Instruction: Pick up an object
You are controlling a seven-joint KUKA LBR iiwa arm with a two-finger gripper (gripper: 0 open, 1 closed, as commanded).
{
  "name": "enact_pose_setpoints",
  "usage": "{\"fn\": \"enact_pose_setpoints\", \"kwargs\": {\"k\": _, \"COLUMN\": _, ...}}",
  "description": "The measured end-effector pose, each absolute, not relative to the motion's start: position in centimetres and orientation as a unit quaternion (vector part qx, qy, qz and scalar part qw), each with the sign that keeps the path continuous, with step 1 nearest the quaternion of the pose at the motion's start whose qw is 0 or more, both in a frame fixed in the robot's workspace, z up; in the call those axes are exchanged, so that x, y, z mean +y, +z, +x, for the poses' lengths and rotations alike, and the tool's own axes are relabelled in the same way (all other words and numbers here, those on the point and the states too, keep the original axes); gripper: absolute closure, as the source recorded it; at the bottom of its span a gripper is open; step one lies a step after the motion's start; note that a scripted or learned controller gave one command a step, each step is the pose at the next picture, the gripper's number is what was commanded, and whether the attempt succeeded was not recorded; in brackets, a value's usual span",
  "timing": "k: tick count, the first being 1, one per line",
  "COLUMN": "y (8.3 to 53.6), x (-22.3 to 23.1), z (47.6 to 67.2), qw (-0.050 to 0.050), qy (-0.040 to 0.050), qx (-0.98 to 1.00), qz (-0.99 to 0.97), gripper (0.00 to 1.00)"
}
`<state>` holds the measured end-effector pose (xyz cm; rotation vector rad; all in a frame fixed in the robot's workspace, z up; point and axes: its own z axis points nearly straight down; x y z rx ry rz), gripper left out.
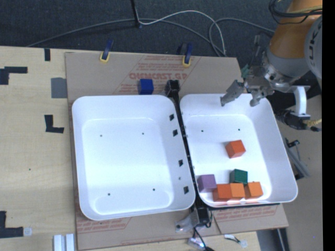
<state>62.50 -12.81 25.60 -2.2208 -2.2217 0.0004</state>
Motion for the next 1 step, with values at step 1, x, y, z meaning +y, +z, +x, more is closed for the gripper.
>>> {"fn": "enact_pose_setpoints", "kwargs": {"k": 1, "y": 17.57, "x": -19.76, "z": 57.30, "qw": 0.003, "qy": 0.0026, "qx": -0.705, "qz": -0.709, "gripper": 0.00}}
